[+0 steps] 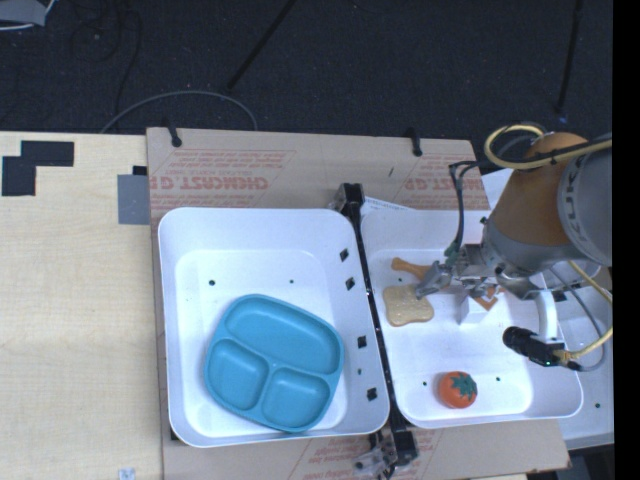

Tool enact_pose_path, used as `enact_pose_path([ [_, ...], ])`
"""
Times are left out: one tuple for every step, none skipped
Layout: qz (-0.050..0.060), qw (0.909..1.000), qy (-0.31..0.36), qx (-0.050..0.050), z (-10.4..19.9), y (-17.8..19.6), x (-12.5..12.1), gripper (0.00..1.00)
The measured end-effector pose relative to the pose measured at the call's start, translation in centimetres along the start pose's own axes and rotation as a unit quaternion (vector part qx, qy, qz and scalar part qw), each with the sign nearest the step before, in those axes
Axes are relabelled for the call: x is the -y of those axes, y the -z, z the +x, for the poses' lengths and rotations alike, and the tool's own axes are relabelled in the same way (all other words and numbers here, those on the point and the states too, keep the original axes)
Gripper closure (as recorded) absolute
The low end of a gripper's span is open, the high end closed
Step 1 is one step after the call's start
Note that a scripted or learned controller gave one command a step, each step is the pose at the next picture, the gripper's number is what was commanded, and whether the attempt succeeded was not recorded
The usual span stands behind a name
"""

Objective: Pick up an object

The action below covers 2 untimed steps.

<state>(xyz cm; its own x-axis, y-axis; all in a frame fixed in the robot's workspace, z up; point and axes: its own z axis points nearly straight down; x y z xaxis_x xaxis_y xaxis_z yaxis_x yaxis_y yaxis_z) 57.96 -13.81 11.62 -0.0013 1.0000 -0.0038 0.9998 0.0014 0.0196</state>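
In the right bin (560, 400), a tan toast-shaped piece (407, 309) lies near the left wall, with a small tan stick-like piece (406, 266) just behind it. A red-orange tomato with a green top (457, 389) rests near the front wall. My gripper (441, 302) hangs over the middle of this bin, right beside the toast piece's right edge. Its fingers (428, 284) are open and hold nothing. A small orange piece (488, 299) peeks out by the gripper's right side, partly hidden.
The left bin (190, 243) holds a blue three-compartment plate (272, 361). A black divider (365, 308) runs between the bins. A black cable end (530, 346) and yellow hoses hang from the arm over the right bin's right side.
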Motion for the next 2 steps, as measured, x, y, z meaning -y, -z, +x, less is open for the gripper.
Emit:
enact_pose_path([
  [0.005,1.0000,-0.003,-0.001,-0.1,0.5,0.3,1.00],
  [0.009,1.0000,-0.003,-0.002,-0.1,5.9,1.1,1.00],
])
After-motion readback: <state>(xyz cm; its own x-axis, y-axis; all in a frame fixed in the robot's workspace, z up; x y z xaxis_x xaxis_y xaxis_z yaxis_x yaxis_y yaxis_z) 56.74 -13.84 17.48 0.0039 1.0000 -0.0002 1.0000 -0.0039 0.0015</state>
